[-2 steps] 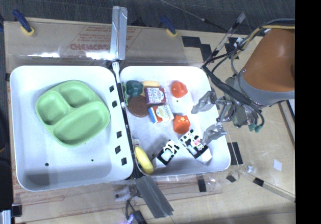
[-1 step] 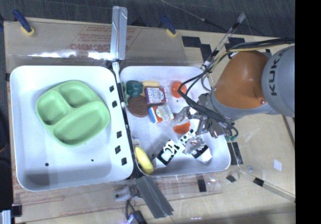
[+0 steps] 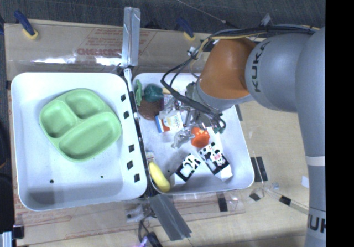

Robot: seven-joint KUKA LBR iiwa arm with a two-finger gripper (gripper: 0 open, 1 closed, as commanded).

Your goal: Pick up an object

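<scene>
gripper (image 3: 188, 129): down in the middle of the right bin, honestly can't tell if the jaws are open or closed, the wrist and cables cover too much

orange thing (image 3: 199, 139): small orange piece right at the jaws, touching or nearly, looks like the likeliest pick but I can't see it actually between anything

cow cartons: one black-and-white carton (image 3: 215, 161) just below the jaws, a second (image 3: 188, 167) beside it, both lying flat, so they crowd the near side

snack packet (image 3: 168, 122): just to the left of the jaws, tilted against the pile

banana (image 3: 159, 177): further down-left, tucked against the bin's corner wall, probably awkward to reach for that reason

brown lump (image 3: 148, 109) and green thing (image 3: 151, 93): up-left of the jaws, jammed by the divider (image 3: 137, 129) between the bins

right bin (image 3: 243, 152): clutter sits left and centre, so the freest room is to the right of the jaws toward that wall

left bin (image 3: 22, 129): well away, holds a green divided plate (image 3: 81, 123), lots of bare floor round it
</scene>
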